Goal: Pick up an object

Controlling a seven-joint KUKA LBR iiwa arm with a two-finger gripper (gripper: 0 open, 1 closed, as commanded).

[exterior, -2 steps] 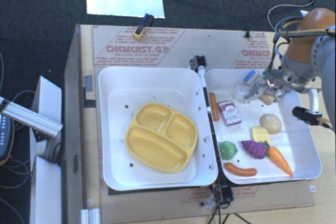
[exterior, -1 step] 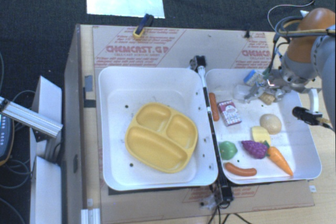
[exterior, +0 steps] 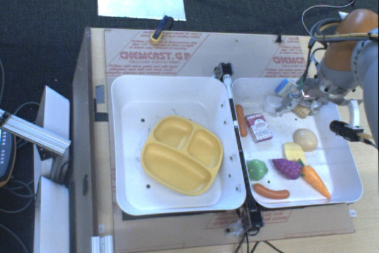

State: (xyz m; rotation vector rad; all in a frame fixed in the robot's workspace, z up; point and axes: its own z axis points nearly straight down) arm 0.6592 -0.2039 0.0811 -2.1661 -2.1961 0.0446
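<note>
My gripper (exterior: 292, 102) hangs low over the back of the right bin (exterior: 339, 158), reaching in from the right. A small tan object (exterior: 302, 110) lies right under it, partly hidden by it. In the same bin lie a red box (exterior: 258, 127), an orange sausage (exterior: 240, 120) along the left wall, a pale potato (exterior: 305, 139), a yellow wedge (exterior: 294, 152), purple grapes (exterior: 287, 168), a carrot (exterior: 315, 181), a green piece (exterior: 257, 169) and a second sausage (exterior: 271, 191). The gripper is behind and to the right of the red box.
The left bin (exterior: 131, 127) holds a yellow divided tray (exterior: 182, 154). A black divider (exterior: 234, 127) runs between the bins. A cardboard sheet (exterior: 177, 53) lies under them. A yellow-handled tool (exterior: 160, 31) rests at the back edge.
</note>
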